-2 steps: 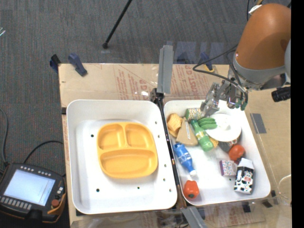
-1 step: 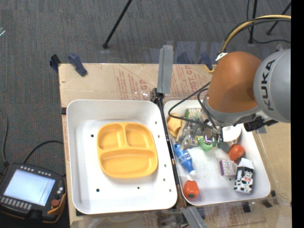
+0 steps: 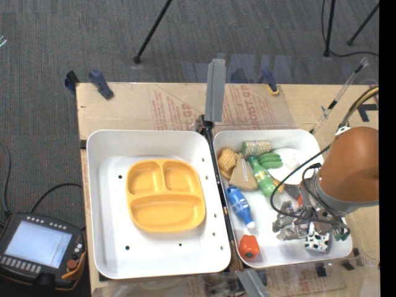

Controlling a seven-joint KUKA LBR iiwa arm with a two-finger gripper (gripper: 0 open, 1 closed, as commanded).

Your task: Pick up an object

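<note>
The right bin [image 3: 266,130] holds several small things: a blue bottle [image 3: 239,206], a red-orange round piece [image 3: 249,246], a green bottle [image 3: 262,177], a green pod [image 3: 270,160], a ribbed can [image 3: 256,146], a yellow waffle-like piece [image 3: 227,159], a tan slice [image 3: 243,176] and a white dish [image 3: 291,163]. My gripper [image 3: 296,226] hangs low over this bin's near right part, under the orange band [image 3: 351,164]. A black-and-white cube [image 3: 317,242] lies just to its right. The arm hides part of the bin's right side.
The left bin [image 3: 105,228] bears a yellow divided plate [image 3: 166,195]. A grey upright post [image 3: 215,98] stands behind the gap between the bins. A teach pendant [image 3: 37,246] lies off the bench at lower left.
</note>
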